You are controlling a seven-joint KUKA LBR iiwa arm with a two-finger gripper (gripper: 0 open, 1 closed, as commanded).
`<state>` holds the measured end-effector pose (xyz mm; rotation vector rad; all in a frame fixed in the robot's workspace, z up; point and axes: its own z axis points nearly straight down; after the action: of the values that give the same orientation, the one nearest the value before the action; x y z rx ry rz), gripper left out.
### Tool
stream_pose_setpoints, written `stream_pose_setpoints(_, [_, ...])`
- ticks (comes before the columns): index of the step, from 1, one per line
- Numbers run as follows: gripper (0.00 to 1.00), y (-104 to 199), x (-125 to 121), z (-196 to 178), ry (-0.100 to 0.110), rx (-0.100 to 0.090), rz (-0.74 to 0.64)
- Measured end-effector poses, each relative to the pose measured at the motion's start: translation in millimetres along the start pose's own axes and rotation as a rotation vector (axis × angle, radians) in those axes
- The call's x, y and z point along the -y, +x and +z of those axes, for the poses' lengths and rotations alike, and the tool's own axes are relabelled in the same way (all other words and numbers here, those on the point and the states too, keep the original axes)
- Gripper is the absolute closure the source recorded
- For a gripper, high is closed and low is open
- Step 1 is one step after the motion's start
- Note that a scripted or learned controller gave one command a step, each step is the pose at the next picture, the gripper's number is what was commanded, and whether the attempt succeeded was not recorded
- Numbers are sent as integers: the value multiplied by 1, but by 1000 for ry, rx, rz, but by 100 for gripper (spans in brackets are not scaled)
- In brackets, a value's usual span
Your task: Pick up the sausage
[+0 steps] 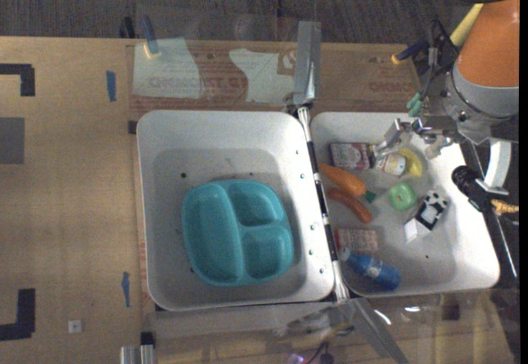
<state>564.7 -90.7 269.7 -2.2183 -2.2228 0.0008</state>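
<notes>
Bins: two shallow white plastic bins sit side by side on the pale wooden worktop (66,214), the left bin (157,189) and the right bin (474,259).
Tray: one teal plastic tray with three compartments (239,232) lies in the left bin, turned a little askew.
Sausage: one reddish-brown sausage (352,205) lies in the right bin, near its left wall, slanting down to the right.
Carrot: one orange carrot-shaped toy (344,180) lies just above the sausage, almost parallel to it and close beside it.
Packets: two small printed packets, one pink and white (351,156) near the top of the right bin, one reddish (358,238) lower down, below the sausage.
Bottle: one blue plastic bottle (373,270) lies on its side near the bottom of the right bin.
Green piece: one small light-green round object (403,196) sits mid-bin, right of the sausage.
Yellow piece: one pale yellow rounded object (400,163) sits near the top, just under the pincer.
Black-and-white piece: one small black-and-white block (431,211) lies toward the right side, with a small white scrap (410,231) beside it.
Arm: one grey arm with an orange band (492,49) reaches in from the upper right.
Pincer: the metal pincer (406,135) hangs over the top of the right bin, next to the yellow piece and well apart from the sausage; I cannot tell from here how it is set.
</notes>
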Motion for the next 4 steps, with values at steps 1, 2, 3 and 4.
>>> stream_pose_setpoints(1, [0,0,-28,171,-2,1,-26])
stream_pose_setpoints(2, [0,-12,19,181,-10,0,6])
stream_pose_setpoints(3, [100,-17,18,170,-15,6,13])
stream_pose_setpoints(4, [100,43,27,-1,-3,1,-25])
